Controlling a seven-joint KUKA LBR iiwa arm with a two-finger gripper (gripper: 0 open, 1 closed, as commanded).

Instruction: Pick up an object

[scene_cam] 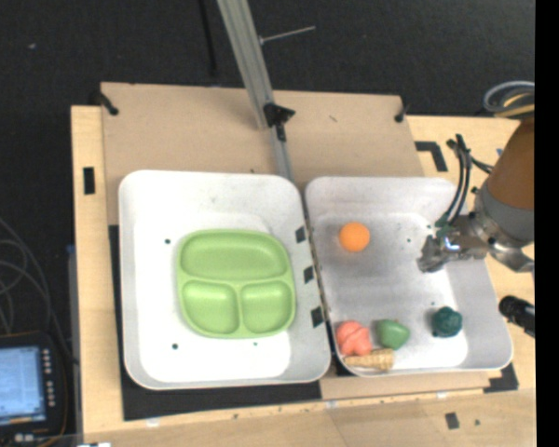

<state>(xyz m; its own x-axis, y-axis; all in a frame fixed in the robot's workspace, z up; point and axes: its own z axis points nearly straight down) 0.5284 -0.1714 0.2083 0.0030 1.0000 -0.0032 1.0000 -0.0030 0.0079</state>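
The right bin [373,203] holds an orange ball [354,237] near its back left. Along its front edge lie a pink object [352,336], a light green object [391,332] and a tan piece [374,360]. A dark green object [446,321] sits at the front right. My gripper [432,256] hangs over the right side of this bin, above and behind the dark green object and well right of the orange ball. Nothing shows between its fingers.
The left bin [149,277] carries a green divided plate [235,281] with three compartments. A slanted metal pole [247,49] rises behind the bins. A screen [14,380] and cables lie off the bench at the lower left.
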